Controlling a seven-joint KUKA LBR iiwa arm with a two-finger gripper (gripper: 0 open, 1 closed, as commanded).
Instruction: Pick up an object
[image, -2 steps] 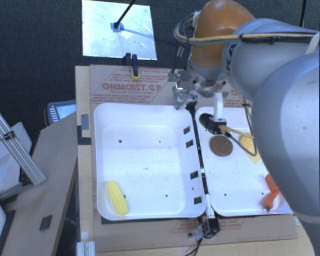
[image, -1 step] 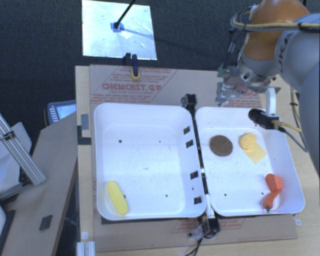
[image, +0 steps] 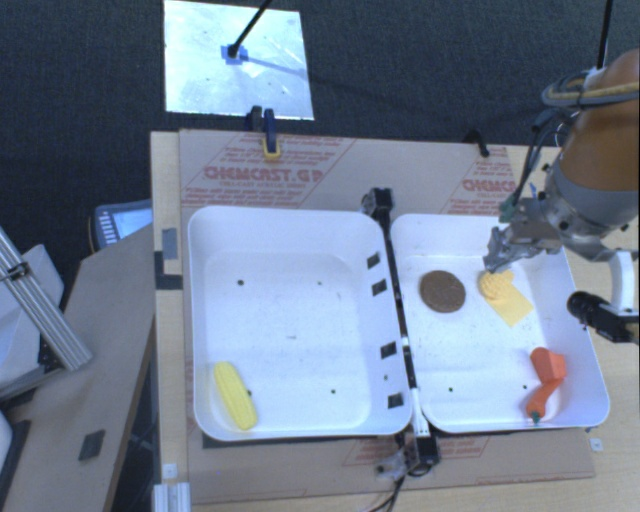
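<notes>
Low over the right bin (image: 580, 415), the gripper (image: 497, 262) sits at the top edge of a yellow cheese wedge (image: 505, 295), its tip touching or just above the wedge's rounded upper end. Whether the gripper is open or closed cannot be told from this angle, and nothing can be seen held in it. The grey arm (image: 590, 190) with its orange band reaches in from the right, above the bin's far right corner.

The yellow cheese wedge lies flat in the upper middle of the right bin. Just to its left, apart from it, lies a round brown cookie (image: 442, 291). Near the bin's lower right corner lies an orange carrot (image: 543, 380), tilted, with its narrow end pointing toward the front rim.

The left bin (image: 200, 260) holds a yellow corn cob (image: 235, 395) in its lower left corner, close to the front wall. Both bins stand side by side on a brown board (image: 420, 165) with red lettering, which rests on the tabletop. A yellow clamp (image: 269, 135) grips the board's far edge, and beyond it a shiny metal sheet (image: 237, 60) lies on the dark floor covering.
</notes>
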